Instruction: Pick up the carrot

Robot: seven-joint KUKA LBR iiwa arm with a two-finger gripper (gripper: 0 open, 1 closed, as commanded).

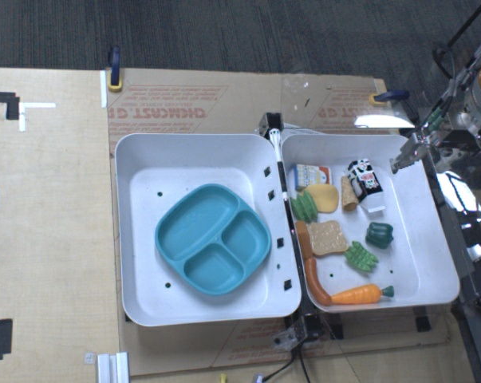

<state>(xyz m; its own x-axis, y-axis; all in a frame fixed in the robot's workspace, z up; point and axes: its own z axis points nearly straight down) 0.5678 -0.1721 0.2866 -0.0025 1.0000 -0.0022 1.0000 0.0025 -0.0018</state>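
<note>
along bin's near wall, orange green-tipped carrot [357, 295]

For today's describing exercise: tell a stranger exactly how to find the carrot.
Look in the right bin, along its near wall. The carrot lies there, orange with a green tip, pointing left. The sausage touching its point is darker, curved and has no green.

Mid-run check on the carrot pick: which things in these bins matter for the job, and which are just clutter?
Belongs to the job:
carrot, at the right bin's near edge
gripper, at that bin's far right corner

Just lying about:
sausage, touching the carrot's tip
bread slice
green pepper
milk carton
teal divided plate in the left bin
</note>
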